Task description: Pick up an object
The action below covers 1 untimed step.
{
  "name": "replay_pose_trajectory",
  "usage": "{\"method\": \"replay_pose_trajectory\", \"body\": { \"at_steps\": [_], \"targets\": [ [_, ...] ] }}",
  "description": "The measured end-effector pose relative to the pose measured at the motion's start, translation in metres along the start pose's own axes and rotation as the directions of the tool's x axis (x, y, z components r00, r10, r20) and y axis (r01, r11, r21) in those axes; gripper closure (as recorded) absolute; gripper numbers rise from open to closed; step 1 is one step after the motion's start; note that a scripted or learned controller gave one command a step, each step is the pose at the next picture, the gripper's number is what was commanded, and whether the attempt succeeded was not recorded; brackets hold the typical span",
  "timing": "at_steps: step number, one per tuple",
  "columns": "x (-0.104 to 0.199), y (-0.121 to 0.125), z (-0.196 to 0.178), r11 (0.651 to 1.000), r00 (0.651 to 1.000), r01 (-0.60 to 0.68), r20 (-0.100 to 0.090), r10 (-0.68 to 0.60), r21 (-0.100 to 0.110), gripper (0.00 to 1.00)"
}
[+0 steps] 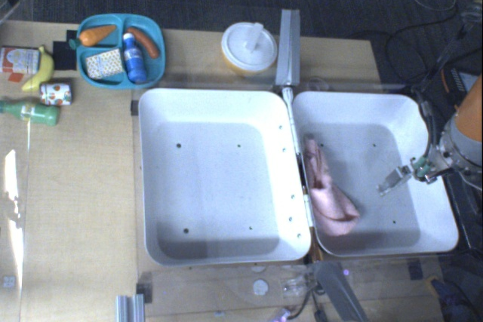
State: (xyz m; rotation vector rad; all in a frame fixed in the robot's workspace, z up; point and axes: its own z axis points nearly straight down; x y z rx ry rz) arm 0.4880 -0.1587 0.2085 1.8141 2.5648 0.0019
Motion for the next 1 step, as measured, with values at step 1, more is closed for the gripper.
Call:
{"method": "replay_pose_trajectory", "body": {
  "at_steps": [1],
  "targets": [
    [0.0525,0.0191,0.113,0.984,0.984,0.178,0.002,-0.178,-0.003,0.0]
  ]
}}
